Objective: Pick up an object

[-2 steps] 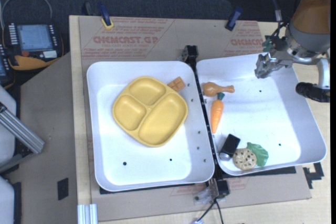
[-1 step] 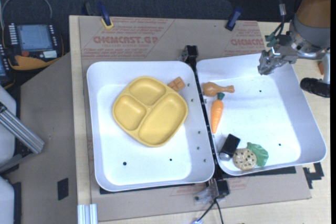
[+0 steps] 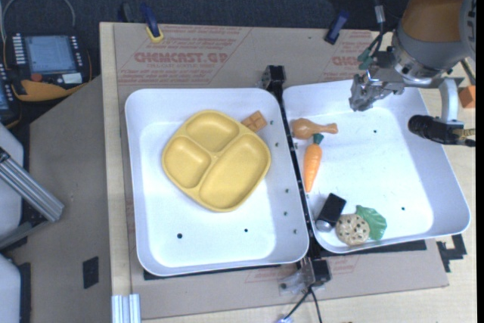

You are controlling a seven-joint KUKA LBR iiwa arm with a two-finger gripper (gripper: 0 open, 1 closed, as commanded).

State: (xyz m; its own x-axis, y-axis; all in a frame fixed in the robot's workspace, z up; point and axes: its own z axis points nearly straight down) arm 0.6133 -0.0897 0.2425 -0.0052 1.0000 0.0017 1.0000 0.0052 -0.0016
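The arm (image 3: 432, 15) reaches in from the right, its pincer (image 3: 367, 96) pointing down, empty.

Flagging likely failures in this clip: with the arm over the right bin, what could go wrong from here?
The gripper hangs above bare floor of the right white bin, apart from every item, so a straight descent would likely grab nothing. The orange toy carrot and tan toy drumstick lie close together by the bin's left wall, so a grasp there might nudge both.
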